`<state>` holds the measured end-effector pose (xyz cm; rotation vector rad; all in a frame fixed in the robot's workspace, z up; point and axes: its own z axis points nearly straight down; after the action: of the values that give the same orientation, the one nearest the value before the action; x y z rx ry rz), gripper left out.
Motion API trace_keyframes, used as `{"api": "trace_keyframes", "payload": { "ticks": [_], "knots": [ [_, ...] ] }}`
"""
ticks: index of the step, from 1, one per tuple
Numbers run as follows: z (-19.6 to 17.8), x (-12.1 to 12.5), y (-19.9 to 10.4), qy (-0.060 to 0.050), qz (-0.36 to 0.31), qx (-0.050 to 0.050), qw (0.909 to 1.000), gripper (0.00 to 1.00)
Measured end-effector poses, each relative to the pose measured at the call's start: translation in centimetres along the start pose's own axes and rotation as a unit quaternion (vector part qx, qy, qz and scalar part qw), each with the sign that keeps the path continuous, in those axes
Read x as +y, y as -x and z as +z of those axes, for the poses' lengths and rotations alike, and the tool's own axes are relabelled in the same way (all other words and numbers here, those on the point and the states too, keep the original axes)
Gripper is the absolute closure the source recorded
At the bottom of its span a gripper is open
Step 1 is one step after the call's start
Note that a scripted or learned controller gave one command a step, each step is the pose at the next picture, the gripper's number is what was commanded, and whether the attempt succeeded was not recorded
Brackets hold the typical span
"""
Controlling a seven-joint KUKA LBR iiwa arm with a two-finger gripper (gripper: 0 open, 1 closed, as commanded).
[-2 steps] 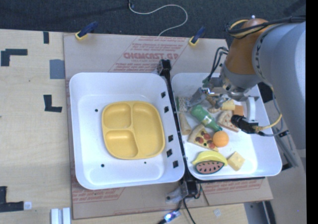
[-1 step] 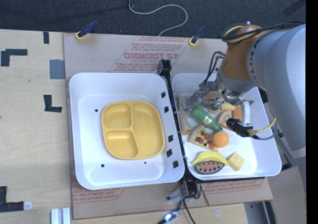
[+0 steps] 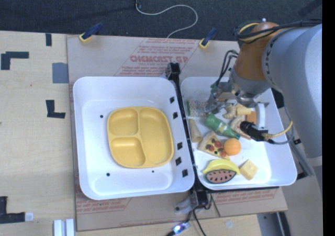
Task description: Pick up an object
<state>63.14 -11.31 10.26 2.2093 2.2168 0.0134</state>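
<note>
The counter (image 3: 31,125) is showing wood with black marks at the far left; a brown cardboard sheet (image 3: 152,57) is lying under both bins, with two blue and yellow clips at its top edge; a thin cable (image 3: 167,12) is curling over the dark floor above it.

The left bin (image 3: 89,177) is holding a yellow plate (image 3: 140,136) with three sections; the plate is sitting flat near the middle.

The right bin (image 3: 277,169) is touching the left one; toy food is piling up inside it; a green bottle (image 3: 219,124) is lying tilted near the middle; a pizza slice (image 3: 212,146) is resting just below it; an orange ball (image 3: 232,147) is touching the pizza slice; a watermelon slice (image 3: 220,175) is sitting at the front with a banana (image 3: 220,164) along its top; a yellow block (image 3: 248,169) is lying just beside them.

The gripper (image 3: 219,99) is reaching down into the back of the right bin, right above the pile; I cannot tell how it is set or whether it is holding anything; the grey arm (image 3: 298,83) with its orange band (image 3: 251,57) is coming in from the right.
</note>
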Motion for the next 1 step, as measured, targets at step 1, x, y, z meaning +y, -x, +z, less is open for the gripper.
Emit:
{"api": "trace_keyframes", "payload": {
  "ticks": [1],
  "knots": [
    [-6.3, 0.52, 0.29, -0.005, 0.001, 0.001, 1.0, 1.0]
  ]
}}
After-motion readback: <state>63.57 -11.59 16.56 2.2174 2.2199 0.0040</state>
